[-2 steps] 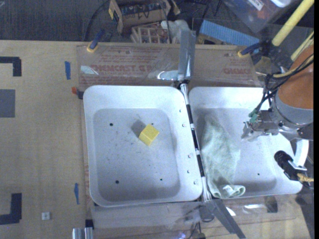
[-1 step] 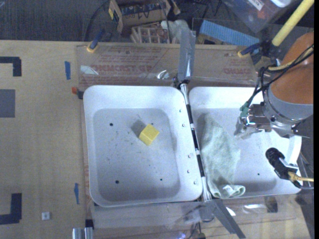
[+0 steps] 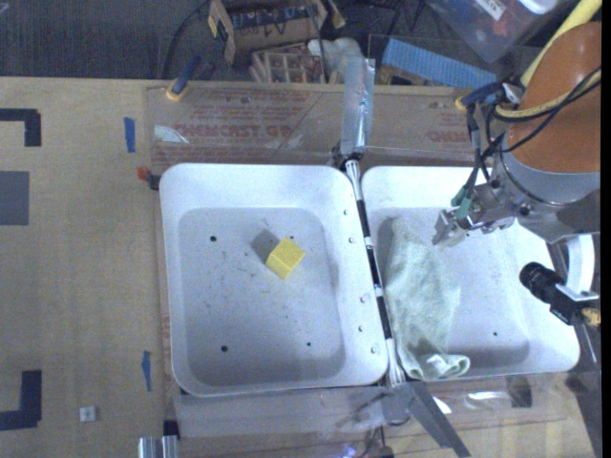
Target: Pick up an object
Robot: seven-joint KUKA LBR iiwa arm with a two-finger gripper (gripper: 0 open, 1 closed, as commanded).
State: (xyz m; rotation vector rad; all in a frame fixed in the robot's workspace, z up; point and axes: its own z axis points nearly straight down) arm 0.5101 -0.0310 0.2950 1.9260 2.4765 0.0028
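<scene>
A small yellow block [image 3: 284,258] lies in the left bin [image 3: 191,198], a little above its middle. A crumpled pale green cloth [image 3: 420,299] lies along the left side of the right bin [image 3: 496,351], reaching down to its front left corner. My gripper [image 3: 456,227] hangs over the right bin, just above and to the right of the cloth's upper end. Nothing shows between its tips.
A metal divider [image 3: 368,256] runs between the two bins. Clutter, including a cardboard box [image 3: 267,17] and a blue pad [image 3: 434,65], sits behind the bench. The arm's orange band [image 3: 568,93] looms over the right bin's back right.
</scene>
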